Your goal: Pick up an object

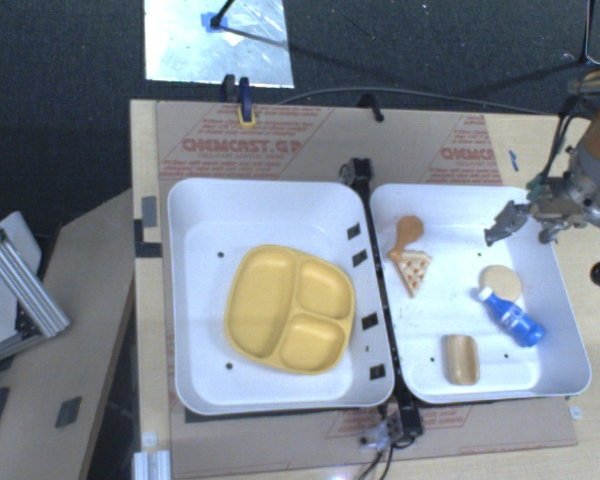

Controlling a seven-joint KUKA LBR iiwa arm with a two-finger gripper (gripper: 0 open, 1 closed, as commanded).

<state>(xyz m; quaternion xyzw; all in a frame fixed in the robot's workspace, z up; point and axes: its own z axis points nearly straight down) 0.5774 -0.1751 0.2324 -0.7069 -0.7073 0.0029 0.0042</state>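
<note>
So the tool [520, 222] is hanging over the upper right part of the right bin [570, 308], two dark fingers spread apart with nothing between them, so it's open and carrying nothing. No grab started yet, I'd say it's at the approach stage.

Candidates all sit in that same bin. Closest, just below the tool, is the blue bottle [512, 320] lying on its side, its cap end touching a tan round cookie [501, 281]. Further below is a bread roll [461, 358] on its own. Off to the tool's left are a drumstick [408, 233] and a waffle wedge [413, 269], nearly touching each other.

If it were me I'd go for the roll: nothing crowding it. The bottle looks likely to roll, so I'd close across its body, not along it, and come down straight. The yellow tray [290, 308] in the left bin [195, 268] is far left.
</note>
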